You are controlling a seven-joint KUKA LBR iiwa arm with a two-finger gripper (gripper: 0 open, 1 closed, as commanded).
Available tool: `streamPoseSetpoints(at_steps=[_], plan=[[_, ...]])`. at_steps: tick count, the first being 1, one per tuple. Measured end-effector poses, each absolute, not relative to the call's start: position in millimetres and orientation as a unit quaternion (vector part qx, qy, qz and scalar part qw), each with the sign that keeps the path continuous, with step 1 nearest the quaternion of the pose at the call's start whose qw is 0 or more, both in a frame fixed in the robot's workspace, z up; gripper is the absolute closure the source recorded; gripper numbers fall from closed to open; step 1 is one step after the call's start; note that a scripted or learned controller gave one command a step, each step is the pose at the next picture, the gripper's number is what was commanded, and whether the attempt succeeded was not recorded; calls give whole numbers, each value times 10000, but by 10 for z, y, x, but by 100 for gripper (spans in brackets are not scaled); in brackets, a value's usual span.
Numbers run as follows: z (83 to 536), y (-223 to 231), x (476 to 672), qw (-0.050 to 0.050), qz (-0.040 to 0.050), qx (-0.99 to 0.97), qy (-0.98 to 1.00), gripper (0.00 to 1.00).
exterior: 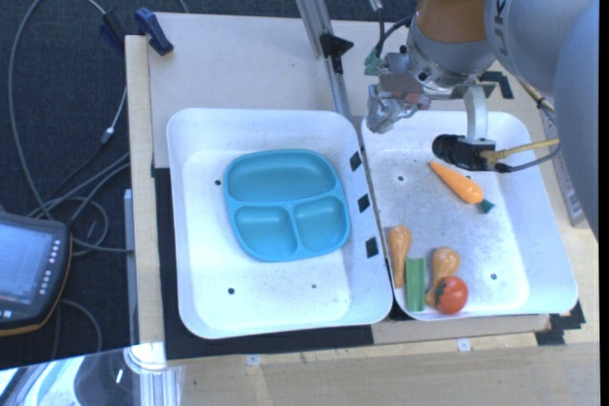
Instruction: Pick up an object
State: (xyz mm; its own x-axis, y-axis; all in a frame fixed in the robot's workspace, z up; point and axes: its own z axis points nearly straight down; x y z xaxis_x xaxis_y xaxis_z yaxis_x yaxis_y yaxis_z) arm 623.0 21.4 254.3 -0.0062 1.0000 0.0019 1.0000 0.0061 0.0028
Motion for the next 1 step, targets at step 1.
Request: streamPoseSetpoints(at_steps=[1], plan=[[2421,573,6448,9,11,7055,7087,100]])
